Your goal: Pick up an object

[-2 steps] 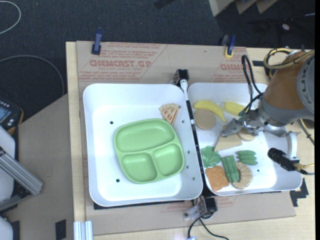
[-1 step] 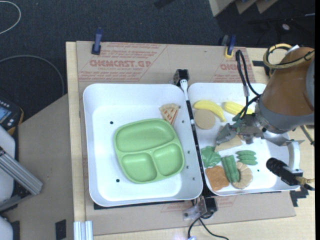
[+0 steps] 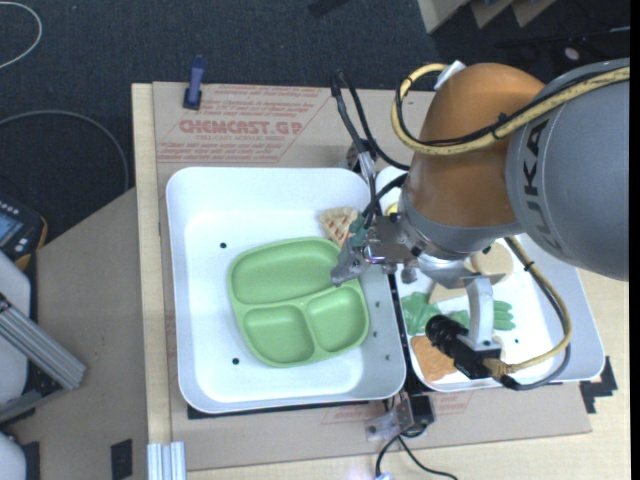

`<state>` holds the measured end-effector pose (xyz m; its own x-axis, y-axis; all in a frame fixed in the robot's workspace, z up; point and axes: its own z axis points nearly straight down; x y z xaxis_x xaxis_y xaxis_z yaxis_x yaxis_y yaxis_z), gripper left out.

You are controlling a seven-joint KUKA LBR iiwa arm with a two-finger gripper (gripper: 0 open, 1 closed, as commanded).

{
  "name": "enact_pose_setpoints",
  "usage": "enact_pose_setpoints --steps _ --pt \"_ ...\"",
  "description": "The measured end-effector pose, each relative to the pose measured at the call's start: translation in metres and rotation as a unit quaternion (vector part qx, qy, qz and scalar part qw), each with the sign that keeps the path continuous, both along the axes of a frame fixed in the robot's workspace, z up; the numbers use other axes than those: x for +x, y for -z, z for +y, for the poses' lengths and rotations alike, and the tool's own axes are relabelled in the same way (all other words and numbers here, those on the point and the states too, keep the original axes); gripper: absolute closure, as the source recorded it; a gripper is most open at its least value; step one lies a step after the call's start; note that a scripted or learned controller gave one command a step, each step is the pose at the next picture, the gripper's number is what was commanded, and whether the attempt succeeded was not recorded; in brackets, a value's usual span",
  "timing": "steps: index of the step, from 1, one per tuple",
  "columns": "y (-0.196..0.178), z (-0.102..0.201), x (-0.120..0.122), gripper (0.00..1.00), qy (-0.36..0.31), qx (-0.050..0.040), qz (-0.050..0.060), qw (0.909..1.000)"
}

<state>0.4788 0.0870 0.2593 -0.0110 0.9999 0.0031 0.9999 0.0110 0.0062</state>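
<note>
Camera view: we are watching the gripper (image 3: 350, 264) hanging low at the right rim of the green divided plate (image 3: 297, 300) in the left bin (image 3: 200, 298). Nothing is showing between its fingers, so pickup is looking not yet done; finger spacing we cannot tell.

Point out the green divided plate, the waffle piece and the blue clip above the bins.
green divided plate (image 3: 297, 303), camera view, on the ridge between its three sections.
waffle piece (image 3: 338, 223), camera view, on its gridded tan face.
blue clip (image 3: 194, 84), camera view, on the middle of its body.
</note>
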Motion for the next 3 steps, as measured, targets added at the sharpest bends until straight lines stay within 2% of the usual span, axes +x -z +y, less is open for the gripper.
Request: enact_pose_setpoints --steps 1,2,3 --pt "-0.007 -0.006 0.001 1.0 0.005 -0.0014 0.002 1.0" --pt "-0.017 -0.006 0.001 1.0 0.004 -0.0015 0.001 1.0" --pt "-0.123 -0.075 0.002 1.0 0.009 -0.002 -0.004 1.0"
